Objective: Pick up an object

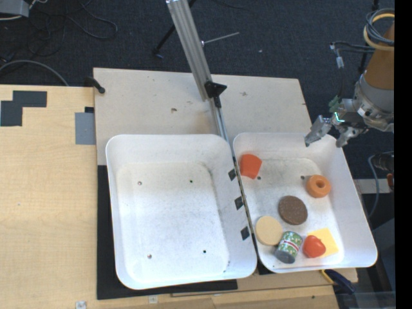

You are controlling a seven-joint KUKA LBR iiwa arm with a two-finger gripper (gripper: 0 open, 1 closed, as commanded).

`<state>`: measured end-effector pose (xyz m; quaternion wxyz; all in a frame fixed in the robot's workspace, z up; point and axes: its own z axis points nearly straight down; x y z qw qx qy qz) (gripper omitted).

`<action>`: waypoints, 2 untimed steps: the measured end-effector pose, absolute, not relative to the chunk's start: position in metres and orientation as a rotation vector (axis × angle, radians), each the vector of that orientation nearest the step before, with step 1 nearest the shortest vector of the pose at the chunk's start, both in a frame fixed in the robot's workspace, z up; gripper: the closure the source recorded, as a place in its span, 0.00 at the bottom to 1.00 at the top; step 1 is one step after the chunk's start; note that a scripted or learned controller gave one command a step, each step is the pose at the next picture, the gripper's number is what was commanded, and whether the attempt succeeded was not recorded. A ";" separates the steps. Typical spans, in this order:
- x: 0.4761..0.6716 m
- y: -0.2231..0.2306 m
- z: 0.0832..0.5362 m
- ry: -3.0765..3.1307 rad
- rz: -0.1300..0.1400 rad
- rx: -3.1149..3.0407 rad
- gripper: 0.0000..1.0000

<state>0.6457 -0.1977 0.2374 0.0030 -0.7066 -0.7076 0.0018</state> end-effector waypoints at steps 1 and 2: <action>0.647 -0.197 0.240 -2.225 0.003 -2.215 0.00; 0.643 -0.196 0.176 -2.216 0.007 -2.216 0.00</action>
